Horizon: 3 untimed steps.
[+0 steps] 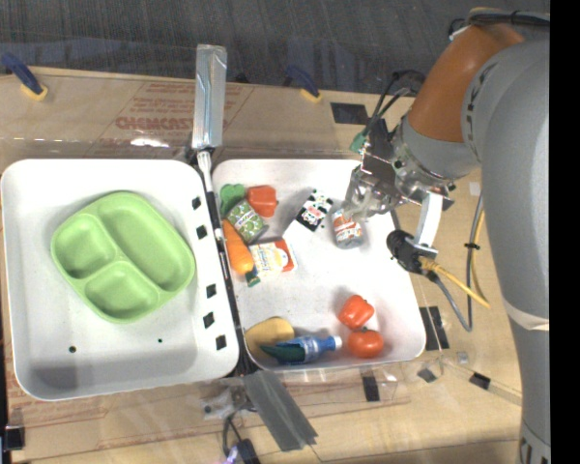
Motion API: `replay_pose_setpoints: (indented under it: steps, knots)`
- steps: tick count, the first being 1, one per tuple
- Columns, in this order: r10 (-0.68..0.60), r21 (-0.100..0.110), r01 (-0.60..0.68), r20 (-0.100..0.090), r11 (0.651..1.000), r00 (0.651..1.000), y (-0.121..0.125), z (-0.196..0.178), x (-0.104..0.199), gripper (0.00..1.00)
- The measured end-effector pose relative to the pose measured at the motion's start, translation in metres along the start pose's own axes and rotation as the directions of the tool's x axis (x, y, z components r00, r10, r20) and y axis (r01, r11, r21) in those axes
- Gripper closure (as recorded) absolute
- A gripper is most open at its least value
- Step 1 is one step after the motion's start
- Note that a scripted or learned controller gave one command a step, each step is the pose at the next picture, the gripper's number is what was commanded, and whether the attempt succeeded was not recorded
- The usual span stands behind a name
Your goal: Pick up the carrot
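Here you see the right bin [406, 303] with the carrot [237, 249] lying against its left wall, green top pointing toward the lower right, just beside a small white carton [274, 257] and below a green packet [245, 221]. The arm [483, 95] reaches in from the right, and its end effector [360, 204] hangs over the upper right part of the same bin, directly above a small can-like object [346, 230]. You cannot tell from this slant whether it is spread or closed, nor whether it touches the can; nothing is visibly held.

Judge the task as not yet begun in any useful sense: the carrot rests untouched, well apart from the end effector, with a black-and-white toy [314, 211] and a red-orange piece [262, 200] lying between them. What remains for you is the whole sequence: travel leftward across the bin, descend over the carrot, close on it, and lift.

Note the carrot's position tight to the wall, which likely leaves little room on that side. The left bin [39, 356] holds a green divided plate [124, 255]. Both bins sit on the surface [97, 104].
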State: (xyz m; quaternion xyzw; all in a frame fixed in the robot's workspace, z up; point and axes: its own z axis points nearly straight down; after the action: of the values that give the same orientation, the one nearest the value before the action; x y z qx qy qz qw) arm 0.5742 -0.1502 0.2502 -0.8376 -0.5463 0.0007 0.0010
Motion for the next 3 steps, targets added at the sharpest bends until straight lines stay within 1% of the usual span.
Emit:
replay_pose_setpoints:
  steps: [1,2,3]
  knots:
    - [-0.242,0.0,0.242,0.002,0.97,0.97,0.065,0.021,0.011,1.0]
    - [-0.13,-0.022,0.13,0.0,0.991,0.992,0.053,0.134,-0.011,1.0]
    - [0.125,0.004,-0.125,0.0,0.992,0.992,0.017,0.159,-0.018,1.0]
